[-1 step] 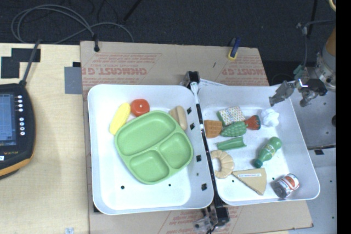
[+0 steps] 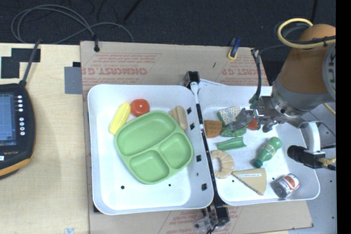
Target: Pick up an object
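My gripper (image 2: 241, 122) hangs low over the upper middle of the right bin (image 2: 307, 190), with the grey arm and its orange band (image 2: 307, 57) coming in from the right. Right under it lie a green patterned piece (image 2: 228, 114) and a small red item (image 2: 253, 124). Just to its left is a brown pastry (image 2: 212, 129), and a green pepper (image 2: 230, 143) lies just below it. Further down sit a green bottle (image 2: 266, 152), a tan ring-shaped bagel (image 2: 222, 163), a cheese wedge (image 2: 252, 180) and a small can (image 2: 286, 184).
The left bin (image 2: 101, 172) holds a green divided plate (image 2: 153, 146), a yellow corn cob (image 2: 119, 118), a red tomato (image 2: 140, 106) and a tan roll (image 2: 178, 116). A black clip-lined divider (image 2: 197, 134) separates the bins. A teach pendant (image 2: 13, 126) lies at far left.
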